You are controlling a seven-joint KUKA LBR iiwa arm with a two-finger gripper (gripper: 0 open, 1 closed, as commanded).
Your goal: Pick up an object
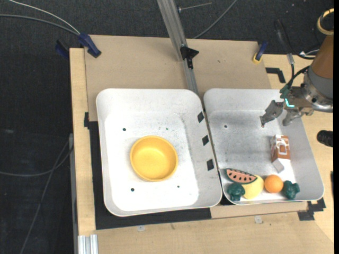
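- Gripper (276, 117) of the grey arm hovers over the right white bin (241, 142), fingers spread, holding nothing.
- Small brown carton (280, 147) lies just below it.
- Round yellow bowl (153, 157) sits in the left white bin (116, 115).

The arm (323, 73) is cut off by the right edge above its wrist. A dark object (325, 137) beside the right bin (233, 102) is clipped by the same edge and cannot be identified. The yellow fruit (255, 188) is partly covered by the watermelon slice (241, 175) and a green piece (236, 191). The print on the small brown carton (280, 147) is too small to be read.
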